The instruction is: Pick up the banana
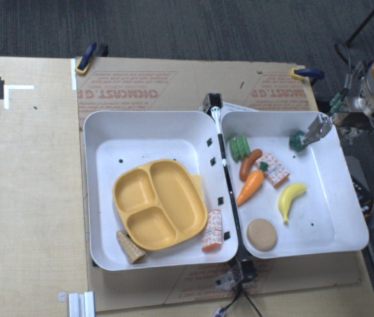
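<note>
Both white bins [101, 177] appear smooth, semi-gloss plastic. The yellow divided plate [160, 203] at lower centre looks like matt plastic. The banana [290, 200] and carrot [250, 186] in the right of the frame show a smooth, plastic-like sheen. The cardboard sheet [134, 88] beneath is matt, printed paperboard; the bench [22, 210] looks like pale matt wood.

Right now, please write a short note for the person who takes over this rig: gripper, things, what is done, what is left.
Gripper: at the far right corner of the right bin, holding nothing that can be seen.
Banana: lies loose in the right bin, nearer than the gripper, right of the carrot and beyond the round cookie.
Done: nothing; the banana is untouched.
Left: move over the banana, descend, grasp, lift.
</note>
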Available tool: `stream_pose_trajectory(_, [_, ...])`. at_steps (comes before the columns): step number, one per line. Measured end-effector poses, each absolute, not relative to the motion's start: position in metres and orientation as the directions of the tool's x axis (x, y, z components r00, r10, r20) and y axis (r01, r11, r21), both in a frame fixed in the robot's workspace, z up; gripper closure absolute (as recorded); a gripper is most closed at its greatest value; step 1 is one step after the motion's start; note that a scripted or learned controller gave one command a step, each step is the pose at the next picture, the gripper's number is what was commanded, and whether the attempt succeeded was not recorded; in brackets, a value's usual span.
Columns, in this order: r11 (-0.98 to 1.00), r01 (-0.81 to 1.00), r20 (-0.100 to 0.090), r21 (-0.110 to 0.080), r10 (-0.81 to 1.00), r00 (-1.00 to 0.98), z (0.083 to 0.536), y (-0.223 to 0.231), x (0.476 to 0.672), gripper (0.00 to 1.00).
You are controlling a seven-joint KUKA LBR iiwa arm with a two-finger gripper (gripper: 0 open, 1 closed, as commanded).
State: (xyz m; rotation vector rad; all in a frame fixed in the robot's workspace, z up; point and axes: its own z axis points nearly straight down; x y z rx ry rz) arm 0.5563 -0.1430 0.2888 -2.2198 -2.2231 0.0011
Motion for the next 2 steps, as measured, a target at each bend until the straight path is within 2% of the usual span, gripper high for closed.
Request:
stream_pose_trajectory(1, [0.467, 0.884, 0.0, 0.0, 0.884, -0.467, 0.17, -0.117, 0.505, 0.0])
stream_pose_trajectory(2, [0.72, 0.694, -0.015, 0.011, 0.694, -0.72, 0.097, -0.142, 0.52, 0.0])
